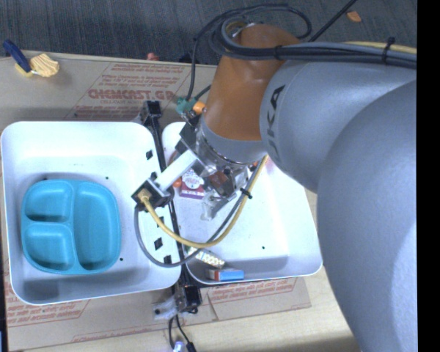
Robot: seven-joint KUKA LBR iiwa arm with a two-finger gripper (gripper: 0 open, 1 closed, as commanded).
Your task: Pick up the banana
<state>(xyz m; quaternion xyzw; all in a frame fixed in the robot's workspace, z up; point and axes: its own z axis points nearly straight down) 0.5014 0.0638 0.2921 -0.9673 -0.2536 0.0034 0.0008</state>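
Seen from above at a slant: grey arm with orange band (pixel 242 79) filling the right and centre of the frame, reaching down over the right-hand shallow white plastic bin (pixel 293 226). Pincer (pixel 213 196) low over that bin's floor near frame centre, tangled in yellow cable (pixel 198 237) and white fittings; whether released or clenched, impossible to tell. Banana itself not made out anywhere; possibly hidden beneath the wrist, though that remains a guess. At the bin's lower rim, a small blue-and-red object (pixel 227 275) beside a pale striped piece (pixel 209 259). In the left-hand white bin (pixel 29 145), a turquoise three-compartment plastic tray (pixel 72 226), well apart from the pincer. Brown cardboard sheet with red print (pixel 125 86) covering the desk under both bins. Judged from the task alone: likely light, soft, curved and smooth-skinned, prone to roll or bruise; best taken across the thick middle, with gentle pressure.
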